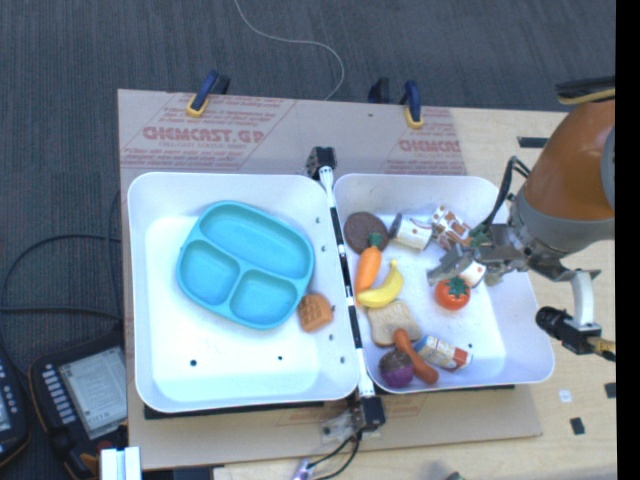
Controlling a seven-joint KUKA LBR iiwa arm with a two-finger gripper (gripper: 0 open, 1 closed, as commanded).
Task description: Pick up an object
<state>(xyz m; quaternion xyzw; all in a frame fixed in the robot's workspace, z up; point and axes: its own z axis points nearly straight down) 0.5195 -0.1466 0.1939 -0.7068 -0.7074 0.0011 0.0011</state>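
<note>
Tomato [452, 293], a round glossy red plastic toy with a green stalk, lies at five o'clock of the metal pincer [458, 265]; its grip cannot be told.

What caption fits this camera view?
Gripper low in right bin, beside tomato; blue tray in left bin.

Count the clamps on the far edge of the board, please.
3. A blue and yellow clamp sits above the left bin; a dark clamp and another blue and yellow clamp sit above the right bin.
</note>
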